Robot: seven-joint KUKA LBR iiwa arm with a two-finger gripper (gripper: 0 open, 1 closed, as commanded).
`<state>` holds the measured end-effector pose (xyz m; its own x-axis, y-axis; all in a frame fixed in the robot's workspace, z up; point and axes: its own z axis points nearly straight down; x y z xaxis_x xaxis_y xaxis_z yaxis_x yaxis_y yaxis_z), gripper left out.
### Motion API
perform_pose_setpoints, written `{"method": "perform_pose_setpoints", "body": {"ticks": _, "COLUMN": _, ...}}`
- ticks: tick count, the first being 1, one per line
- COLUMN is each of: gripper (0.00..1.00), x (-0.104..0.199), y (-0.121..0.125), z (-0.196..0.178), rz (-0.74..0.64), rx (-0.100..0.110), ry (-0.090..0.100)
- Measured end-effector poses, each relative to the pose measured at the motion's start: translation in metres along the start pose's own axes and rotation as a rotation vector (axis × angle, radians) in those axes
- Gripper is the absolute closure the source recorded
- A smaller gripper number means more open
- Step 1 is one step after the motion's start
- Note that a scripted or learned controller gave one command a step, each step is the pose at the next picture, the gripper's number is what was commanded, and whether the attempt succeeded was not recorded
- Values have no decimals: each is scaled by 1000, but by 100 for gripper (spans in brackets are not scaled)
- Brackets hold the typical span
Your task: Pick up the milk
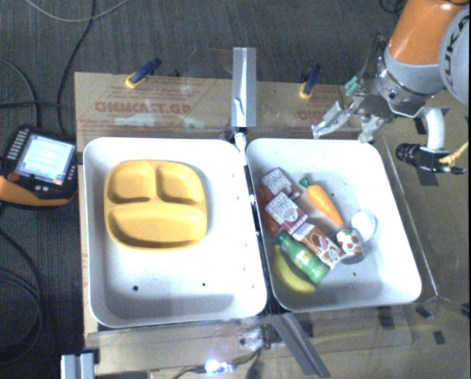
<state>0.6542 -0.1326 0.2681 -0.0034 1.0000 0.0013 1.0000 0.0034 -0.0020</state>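
- Hovering above the right bin's [393, 212] far rim, the gripper [348, 121] has its fingers spread and holds nothing.
- Milk carton [280, 208] lies in that bin beside the carrot [322, 202]; reaching and grasping both remain.

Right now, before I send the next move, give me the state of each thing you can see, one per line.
gripper: open, nothing between its fingers, above the right bin's far edge
milk cartons: two, lying in the right bin, ungrasped
carrot: lying flat beside the cartons
green bottle: on its side, against the banana
yellow tray: upright in the left bin, compartments hold nothing
handheld screen: lit
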Motion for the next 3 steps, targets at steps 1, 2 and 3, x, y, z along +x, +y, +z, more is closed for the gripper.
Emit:
{"method": "perform_pose_setpoints", "body": {"ticks": 1, "gripper": 0, "x": -27, "y": -90, "z": 88, "rz": 114, "rx": 2, "ry": -2}}
{"method": "perform_pose_setpoints", "body": {"ticks": 2, "gripper": 0, "x": -43, "y": -142, "z": 152, "rz": 25, "rx": -28, "ry": -4}}
{"method": "perform_pose_setpoints", "body": {"ticks": 3, "gripper": 0, "x": -43, "y": -142, "z": 152, "rz": 25, "rx": -28, "ry": -3}}
